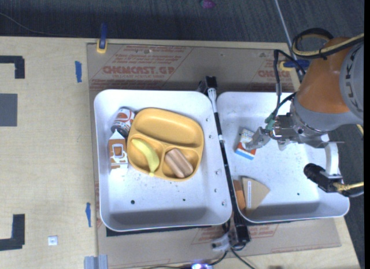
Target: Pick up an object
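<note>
In the right bin a small white carton with blue and red print lies near the left wall. My gripper reaches in from the right and sits right against the carton's right side, low over the bin floor. The view does not show the carton between its parts. A brown cardboard wedge lies toward the front of the same bin. In the left bin a yellow divided plate holds a banana and a hot dog.
A can and a small orange-and-white box lie left of the plate. The black divider between the bins runs just left of the carton. The arm's grey and orange body covers the right bin's far right corner.
</note>
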Robot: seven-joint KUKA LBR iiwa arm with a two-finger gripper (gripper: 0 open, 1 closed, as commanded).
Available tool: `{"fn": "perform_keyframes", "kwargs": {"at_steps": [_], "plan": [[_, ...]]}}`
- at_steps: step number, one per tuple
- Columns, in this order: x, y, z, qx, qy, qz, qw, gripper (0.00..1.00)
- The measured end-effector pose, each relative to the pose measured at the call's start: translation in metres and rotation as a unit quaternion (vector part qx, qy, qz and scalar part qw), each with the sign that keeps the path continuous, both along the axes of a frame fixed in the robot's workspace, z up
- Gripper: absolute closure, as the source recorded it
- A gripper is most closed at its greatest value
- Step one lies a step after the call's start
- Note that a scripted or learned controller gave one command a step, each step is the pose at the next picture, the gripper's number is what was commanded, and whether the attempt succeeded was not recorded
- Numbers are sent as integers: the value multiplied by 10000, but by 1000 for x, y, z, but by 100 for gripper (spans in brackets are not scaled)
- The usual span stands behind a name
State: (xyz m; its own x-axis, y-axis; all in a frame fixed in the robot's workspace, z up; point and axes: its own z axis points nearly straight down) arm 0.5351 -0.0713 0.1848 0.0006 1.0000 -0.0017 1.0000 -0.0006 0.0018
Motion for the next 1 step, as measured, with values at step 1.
{"fn": "perform_keyframes", "kwargs": {"at_steps": [1], "plan": [[-12,-41,-90,6,2,8,10000,0]]}}
